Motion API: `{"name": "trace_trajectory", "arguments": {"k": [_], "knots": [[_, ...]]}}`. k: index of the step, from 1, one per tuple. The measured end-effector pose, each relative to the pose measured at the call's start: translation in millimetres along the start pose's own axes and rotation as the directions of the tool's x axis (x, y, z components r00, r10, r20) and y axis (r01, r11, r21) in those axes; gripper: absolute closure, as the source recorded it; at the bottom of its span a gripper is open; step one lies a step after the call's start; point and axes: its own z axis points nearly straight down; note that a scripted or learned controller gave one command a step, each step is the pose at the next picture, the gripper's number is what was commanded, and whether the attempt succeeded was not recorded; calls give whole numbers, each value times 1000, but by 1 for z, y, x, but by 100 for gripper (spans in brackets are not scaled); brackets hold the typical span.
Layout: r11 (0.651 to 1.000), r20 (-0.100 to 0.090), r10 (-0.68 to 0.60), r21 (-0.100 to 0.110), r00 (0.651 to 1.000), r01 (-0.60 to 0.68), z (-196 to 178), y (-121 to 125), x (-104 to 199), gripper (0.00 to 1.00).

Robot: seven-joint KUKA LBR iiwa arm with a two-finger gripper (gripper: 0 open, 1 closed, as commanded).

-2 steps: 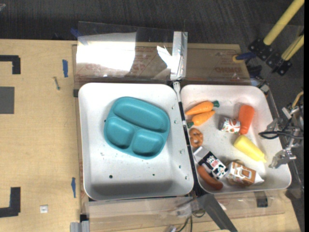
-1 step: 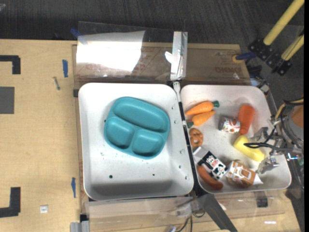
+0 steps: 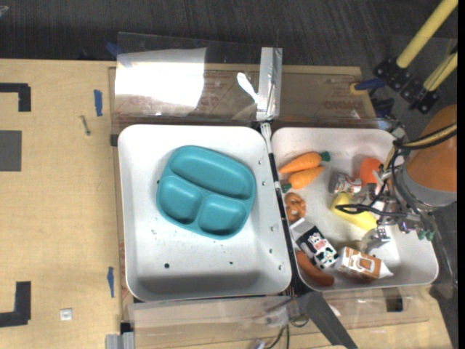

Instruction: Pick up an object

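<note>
End effector (image 3: 379,233), grip state indiscernible, hovers over yellow plastic banana (image 3: 354,214) in right white bin (image 3: 429,264); teal divided plate (image 3: 206,190) occupies left white bin (image 3: 138,217).

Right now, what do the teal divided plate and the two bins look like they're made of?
Teal plate: likely moulded plastic, matte with a soft sheen, one uniform colour, rounded compartments. Left bin and right bin: probably smooth white plastic, slightly glossy, with rounded moulded corners.

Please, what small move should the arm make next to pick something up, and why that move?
Probably a short move straight down. The gripper hangs in the right bin, just beside the yellow banana and above the small carton, so a toy seems within reach. The teal plate lies alone in the left bin.
</note>
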Motion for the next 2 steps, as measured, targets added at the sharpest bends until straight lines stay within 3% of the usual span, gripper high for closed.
{"name": "trace_trajectory", "arguments": {"k": [1,2], "knots": [[1000,-21,-18,-5,1000,17,23,-39,32,0],[999,-21,32,-10,999,-32,25,23,-56,0]]}}
